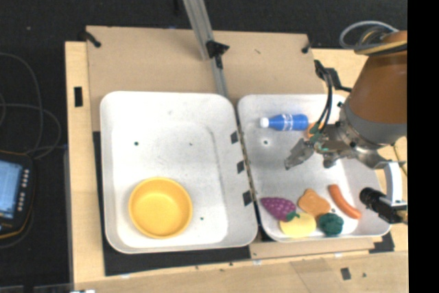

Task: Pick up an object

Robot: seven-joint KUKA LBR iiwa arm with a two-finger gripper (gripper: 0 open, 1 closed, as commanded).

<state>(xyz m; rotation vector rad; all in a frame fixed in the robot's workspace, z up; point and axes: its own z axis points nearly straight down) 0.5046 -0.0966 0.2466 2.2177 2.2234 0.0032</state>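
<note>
Grey metal pole (pixel 195 3) above bins; black handheld screen (pixel 10 192) at left.

Bowl (pixel 160 206) in left bin (pixel 164 113); bottle (pixel 285 122) behind toy foods (pixel 309 213) in right bin (pixel 274 168).

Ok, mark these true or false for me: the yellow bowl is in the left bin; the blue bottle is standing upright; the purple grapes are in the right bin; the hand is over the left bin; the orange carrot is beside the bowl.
1. The yellow bowl is in the left bin: true.
2. The blue bottle stands upright: false, it lies on its side.
3. The purple grapes are in the right bin: true.
4. The hand is over the left bin: false, it is over the right bin.
5. The orange carrot is beside the bowl: false, it lies in the right bin.
</note>
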